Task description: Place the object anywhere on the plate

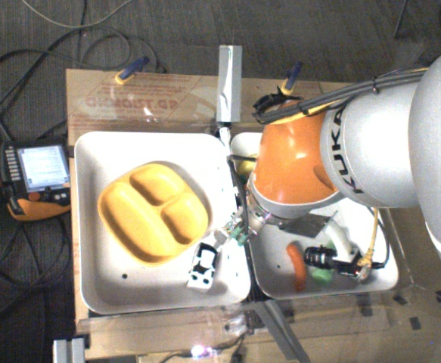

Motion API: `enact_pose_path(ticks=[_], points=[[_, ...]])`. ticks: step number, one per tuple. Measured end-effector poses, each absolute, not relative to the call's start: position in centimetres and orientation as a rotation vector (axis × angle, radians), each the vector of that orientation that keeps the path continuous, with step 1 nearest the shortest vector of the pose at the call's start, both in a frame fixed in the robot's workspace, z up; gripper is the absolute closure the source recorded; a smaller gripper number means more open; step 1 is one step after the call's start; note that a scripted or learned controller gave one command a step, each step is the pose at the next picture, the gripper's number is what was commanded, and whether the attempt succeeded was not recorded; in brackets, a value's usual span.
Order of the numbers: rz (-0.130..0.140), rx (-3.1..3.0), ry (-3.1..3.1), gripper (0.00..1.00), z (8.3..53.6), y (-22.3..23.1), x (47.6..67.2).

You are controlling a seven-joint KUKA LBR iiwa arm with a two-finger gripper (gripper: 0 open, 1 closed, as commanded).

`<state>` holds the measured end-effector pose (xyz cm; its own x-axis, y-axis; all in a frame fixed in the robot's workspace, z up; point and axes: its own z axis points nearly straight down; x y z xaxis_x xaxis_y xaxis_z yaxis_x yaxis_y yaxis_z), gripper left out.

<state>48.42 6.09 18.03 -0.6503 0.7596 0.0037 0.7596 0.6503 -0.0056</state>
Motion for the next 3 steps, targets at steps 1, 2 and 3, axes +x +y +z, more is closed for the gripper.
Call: enact_pose_path(ticks=[1, 2, 3], points=[[0.005, -1.158, -2.917, 1.00, 29.5, 11.4, 48.5], [0.007, -1.183, -2.910, 1.00, 43.2, 8.1, 52.2], [0.007, -1.183, -2.910, 0.00, 43.2, 8.1, 52.2]])
